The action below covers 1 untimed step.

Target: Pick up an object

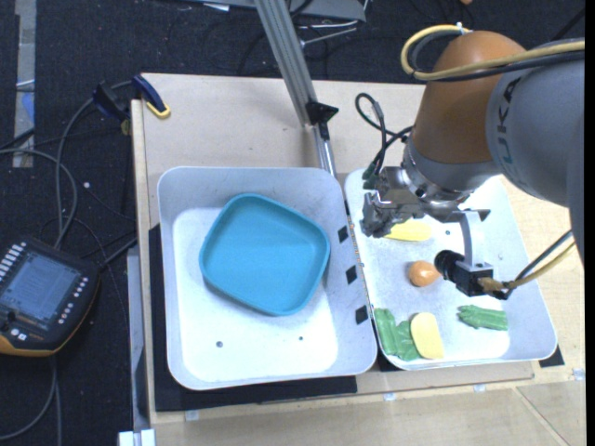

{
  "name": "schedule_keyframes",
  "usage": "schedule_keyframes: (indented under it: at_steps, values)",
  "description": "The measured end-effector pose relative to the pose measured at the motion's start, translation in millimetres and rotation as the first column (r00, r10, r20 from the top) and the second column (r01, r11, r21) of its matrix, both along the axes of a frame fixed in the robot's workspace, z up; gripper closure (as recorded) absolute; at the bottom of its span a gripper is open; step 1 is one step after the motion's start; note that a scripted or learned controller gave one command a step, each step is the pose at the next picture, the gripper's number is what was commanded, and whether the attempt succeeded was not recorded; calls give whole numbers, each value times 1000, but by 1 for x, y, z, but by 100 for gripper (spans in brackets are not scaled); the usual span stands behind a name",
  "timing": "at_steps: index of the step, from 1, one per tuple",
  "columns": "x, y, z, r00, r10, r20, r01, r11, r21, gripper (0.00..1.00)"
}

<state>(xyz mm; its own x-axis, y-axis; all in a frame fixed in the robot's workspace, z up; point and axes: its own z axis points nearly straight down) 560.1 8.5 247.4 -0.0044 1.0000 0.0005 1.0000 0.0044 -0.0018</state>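
Yellow piece (409,233) lay in right bin (530,342) beneath gripper (379,214); finger state could not be told; best: descend straight, centre over piece, avoid bin wall

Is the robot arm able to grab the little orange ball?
Probably yes. The small round orange ball lies in the right white bin, apart from the other pieces, with the tool nearby and nothing on top.

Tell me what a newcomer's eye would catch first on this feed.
The arm, grey with an orange band, looms over the right bin, its tool low beside a yellow piece. Next is the blue plate, alone in the left bin. Small items dot the right bin's near side: an orange ball and green pieces.
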Motion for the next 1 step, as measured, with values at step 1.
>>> schedule_keyframes:
  at_steps: [1]
  values:
    - [8, 49, 4, 1000, 0, 1, 0, 1000, 0, 100]
